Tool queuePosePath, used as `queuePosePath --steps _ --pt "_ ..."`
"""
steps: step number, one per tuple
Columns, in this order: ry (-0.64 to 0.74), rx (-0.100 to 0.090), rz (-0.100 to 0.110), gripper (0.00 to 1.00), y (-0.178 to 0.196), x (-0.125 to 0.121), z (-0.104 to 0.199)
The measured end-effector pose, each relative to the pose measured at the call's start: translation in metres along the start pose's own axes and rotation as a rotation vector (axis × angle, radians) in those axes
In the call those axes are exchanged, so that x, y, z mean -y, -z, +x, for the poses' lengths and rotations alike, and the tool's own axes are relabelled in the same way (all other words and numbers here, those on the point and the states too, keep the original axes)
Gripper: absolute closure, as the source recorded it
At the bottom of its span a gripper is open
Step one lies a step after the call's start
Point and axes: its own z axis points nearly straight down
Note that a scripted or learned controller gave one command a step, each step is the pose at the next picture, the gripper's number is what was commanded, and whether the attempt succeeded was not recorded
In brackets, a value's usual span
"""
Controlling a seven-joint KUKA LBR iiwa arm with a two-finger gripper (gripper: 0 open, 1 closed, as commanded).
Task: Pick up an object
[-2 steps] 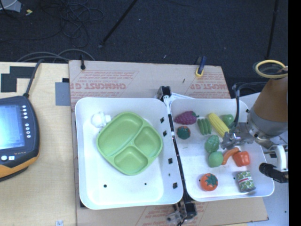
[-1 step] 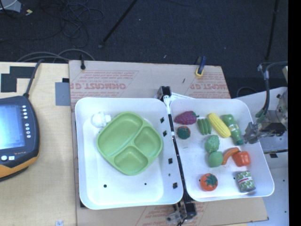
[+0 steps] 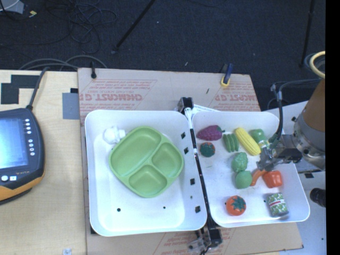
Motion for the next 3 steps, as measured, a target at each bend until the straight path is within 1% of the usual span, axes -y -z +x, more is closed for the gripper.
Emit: queuePosePath --steps 1,3 --pt "-0.001 0.0 0.001 1.0 -0.032 0.0 0.021" --pt "-0.001 0.001 -0.004 1.0 -0.013 -0.001 0.047"
